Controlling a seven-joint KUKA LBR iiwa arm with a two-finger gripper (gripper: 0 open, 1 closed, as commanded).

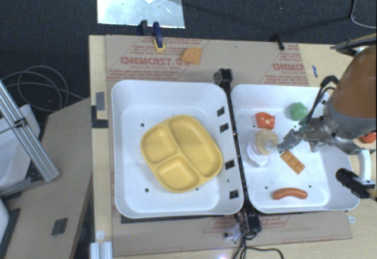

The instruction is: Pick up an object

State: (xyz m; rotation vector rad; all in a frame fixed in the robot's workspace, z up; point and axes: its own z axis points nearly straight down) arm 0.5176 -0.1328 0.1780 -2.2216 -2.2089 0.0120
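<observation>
The single camera hung fixed above the bench (194, 52), looking down at a slant from a moderate height, so both white bins fitted in frame: the right bin (336, 196) lay beneath the gripper (287, 143), the left bin (126, 152) beyond its tip, dark floor (53, 10) farther out

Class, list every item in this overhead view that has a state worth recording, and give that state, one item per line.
yellow divided plate: upright in left bin, compartments bare
left bin: holds the plate
right bin: holds the food items
red piece: loose in right bin
green ball: loose near far wall
sausage: lying flat near front wall
orange cracker: flat on bin floor
end effector: low over right bin
</observation>
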